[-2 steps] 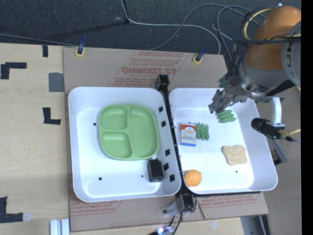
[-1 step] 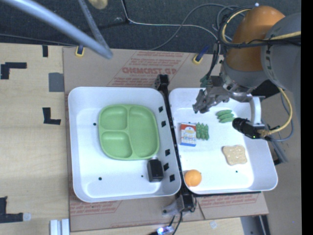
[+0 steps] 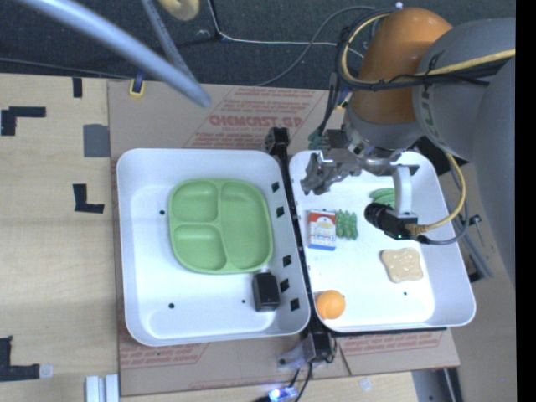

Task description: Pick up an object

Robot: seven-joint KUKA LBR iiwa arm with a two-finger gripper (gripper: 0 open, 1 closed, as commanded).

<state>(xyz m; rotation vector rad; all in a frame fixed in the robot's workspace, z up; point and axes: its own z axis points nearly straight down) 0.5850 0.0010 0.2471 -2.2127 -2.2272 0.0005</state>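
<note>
Two white bins sit side by side on the bench. The left bin [image 3: 134, 224] holds one green divided plate [image 3: 221, 224] and one small black block [image 3: 266, 291] near its front right corner. The right bin [image 3: 444, 308] holds one red-and-white carton [image 3: 322, 229], its print unreadable, one green leafy piece [image 3: 347, 224], one tan cracker [image 3: 402, 265] and one orange [image 3: 331, 304]. The claw [image 3: 322, 174] hangs over that bin's back left corner; whether it is spread or pressed together cannot be told.
</note>
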